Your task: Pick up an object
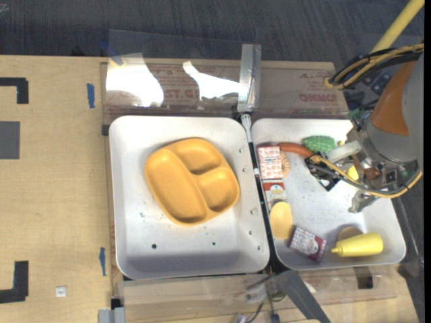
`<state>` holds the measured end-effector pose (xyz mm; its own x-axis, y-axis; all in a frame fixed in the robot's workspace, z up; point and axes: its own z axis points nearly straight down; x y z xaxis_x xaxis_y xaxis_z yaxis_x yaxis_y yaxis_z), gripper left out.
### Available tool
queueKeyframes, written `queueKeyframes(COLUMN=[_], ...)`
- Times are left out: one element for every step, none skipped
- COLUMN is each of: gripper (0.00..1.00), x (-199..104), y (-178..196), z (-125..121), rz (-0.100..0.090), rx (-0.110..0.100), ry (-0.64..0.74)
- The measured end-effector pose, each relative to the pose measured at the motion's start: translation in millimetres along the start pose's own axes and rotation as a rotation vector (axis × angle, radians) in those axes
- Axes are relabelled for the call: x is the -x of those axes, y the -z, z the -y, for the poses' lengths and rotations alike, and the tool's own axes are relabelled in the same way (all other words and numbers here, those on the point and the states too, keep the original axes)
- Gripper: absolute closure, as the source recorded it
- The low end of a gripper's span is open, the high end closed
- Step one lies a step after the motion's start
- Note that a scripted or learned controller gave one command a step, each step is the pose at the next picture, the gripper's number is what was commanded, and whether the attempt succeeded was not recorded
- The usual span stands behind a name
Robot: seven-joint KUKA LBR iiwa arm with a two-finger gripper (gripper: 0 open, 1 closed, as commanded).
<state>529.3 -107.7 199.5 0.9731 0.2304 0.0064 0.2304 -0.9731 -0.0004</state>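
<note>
The right bin (397,247) holds several small items. A red-and-white carton (269,161) lies along its left wall, with a smaller carton (275,192) and a pale yellow oval piece (281,216) below it. An orange sausage (295,149) and a green leafy item (319,143) lie at the back. A maroon packet (307,243) and a yellow squeeze bottle (358,245) rest near the front edge, with a brown round piece (349,232) just behind the bottle. My gripper (367,184) hangs over the right half of this bin, above bare floor, with nothing visibly held.
The left bin (128,180) holds a yellow divided plate (192,179) in its middle. A metal divider (248,79) and a clear sheet stand behind the bins. The wooden bench (47,180) extends to the left.
</note>
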Motion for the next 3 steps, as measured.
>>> queueKeyframes(gripper=[0.0,0.0,0.0], x=[27.2,-13.5,5.5], y=[-112.2,-112.8,-112.4], z=[13.9,11.4,18.5], rz=[0.002,0.003,0.002], rx=[-0.002,0.002,0.0], ry=[-0.031,-0.03,-0.022])
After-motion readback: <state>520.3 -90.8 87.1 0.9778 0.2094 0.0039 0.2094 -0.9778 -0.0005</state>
